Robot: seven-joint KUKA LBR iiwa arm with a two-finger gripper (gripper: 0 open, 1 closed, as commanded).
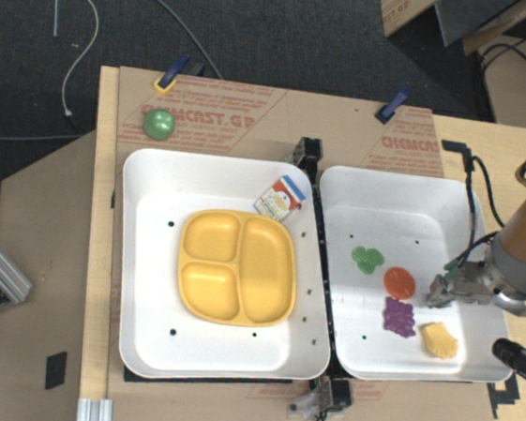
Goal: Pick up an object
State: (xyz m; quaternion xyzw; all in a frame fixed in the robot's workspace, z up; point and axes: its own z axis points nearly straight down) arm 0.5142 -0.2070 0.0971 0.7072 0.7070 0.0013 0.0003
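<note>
The right bin [406,198] holds a green piece [367,258], a red-orange round piece [400,283], a purple grape bunch [400,317] and a yellow chunk [439,339]. My gripper [442,288] hangs low at the right side of this bin, just right of the red-orange piece and above the yellow chunk. I see nothing between its fingers. The arm's grey and orange wrist comes in from the right edge.
The left bin [146,239] holds a yellow divided plate [238,266] and a small carton [279,198] at its back edge. A green ball [159,124] lies on the cardboard behind the left bin. Blue clamps hold the cardboard at the back.
</note>
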